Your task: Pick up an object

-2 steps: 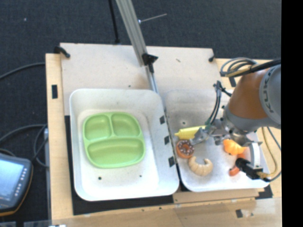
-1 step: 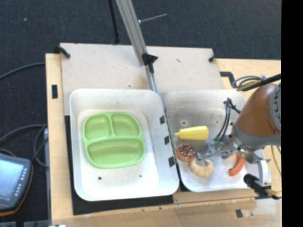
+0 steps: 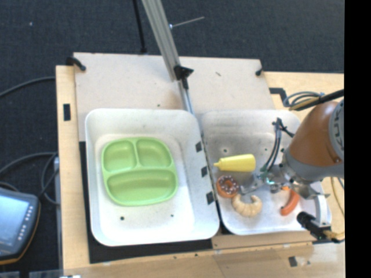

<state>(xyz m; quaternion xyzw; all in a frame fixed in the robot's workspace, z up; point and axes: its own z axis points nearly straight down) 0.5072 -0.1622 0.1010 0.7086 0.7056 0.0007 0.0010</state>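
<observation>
**Arm low over the right bin, hand among the toy food**

The hand (image 3: pixel 262 182) sits low in the right bin (image 3: pixel 232 126); whether it is open or closed cannot be told. Just beside it lie a croissant (image 3: pixel 247 205) and a chocolate doughnut (image 3: pixel 227 185), with a yellow bottle (image 3: pixel 236 163) above and an orange sausage (image 3: pixel 289 202) to its right. The left bin (image 3: pixel 145 227) holds a green divided plate (image 3: pixel 139 170).

Bench (image 3: pixel 69 155): light wood top, dark floor around it. Carries a pale board (image 3: pixel 127 83) toward the rear and two shallow white bins side by side, touching: left bin (image 3: pixel 95 225), right bin (image 3: pixel 232 123). Slanted metal rail (image 3: pixel 165 36) rises from the board.
</observation>
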